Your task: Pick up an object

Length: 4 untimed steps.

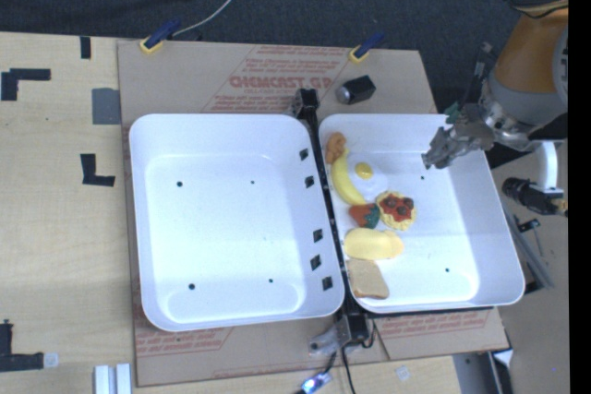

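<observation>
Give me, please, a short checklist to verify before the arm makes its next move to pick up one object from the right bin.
1. Objects to pick lie in the right bin: ok. A banana, a slice of bread and other toy food sit along its left side.
2. Gripper is above the right bin: ok, over its upper right part.
3. Gripper is above an object: not ok, it hangs to the right of the food.
4. Gripper holds nothing: cannot tell.
5. Objects stand apart enough for a grasp: not ok, most touch or nearly touch.
</observation>
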### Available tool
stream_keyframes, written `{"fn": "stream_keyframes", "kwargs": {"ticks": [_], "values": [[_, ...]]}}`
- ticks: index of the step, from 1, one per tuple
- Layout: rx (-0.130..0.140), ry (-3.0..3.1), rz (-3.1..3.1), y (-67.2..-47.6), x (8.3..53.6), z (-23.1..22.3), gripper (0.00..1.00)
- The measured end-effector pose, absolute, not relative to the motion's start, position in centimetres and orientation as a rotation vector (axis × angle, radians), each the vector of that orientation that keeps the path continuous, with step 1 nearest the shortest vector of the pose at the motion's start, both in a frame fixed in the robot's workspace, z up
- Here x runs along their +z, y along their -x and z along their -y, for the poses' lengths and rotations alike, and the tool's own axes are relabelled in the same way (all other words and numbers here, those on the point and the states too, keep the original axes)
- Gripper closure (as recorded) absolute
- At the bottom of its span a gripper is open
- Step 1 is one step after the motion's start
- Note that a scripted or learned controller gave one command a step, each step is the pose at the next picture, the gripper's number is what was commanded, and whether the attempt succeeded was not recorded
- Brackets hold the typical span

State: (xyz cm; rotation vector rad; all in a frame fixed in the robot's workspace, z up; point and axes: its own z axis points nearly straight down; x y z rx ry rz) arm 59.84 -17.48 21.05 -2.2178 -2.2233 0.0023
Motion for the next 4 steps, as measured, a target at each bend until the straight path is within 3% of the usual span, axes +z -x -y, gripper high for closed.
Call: {"fn": "stream_keyframes", "kwargs": {"ticks": [1, 2, 3, 4], "values": [[-0.010, 2.220, 2.237, -67.3, 30.0, 13.4, 1.00], [-0.019, 2.224, 2.239, -63.5, 54.7, 7.5, 1.00], [0.020, 2.209, 2.211, -56.6, 32.7, 4.7, 1.00], [-0.013, 2.218, 2.235, -61.5, 43.0, 0.1, 1.00]]}}
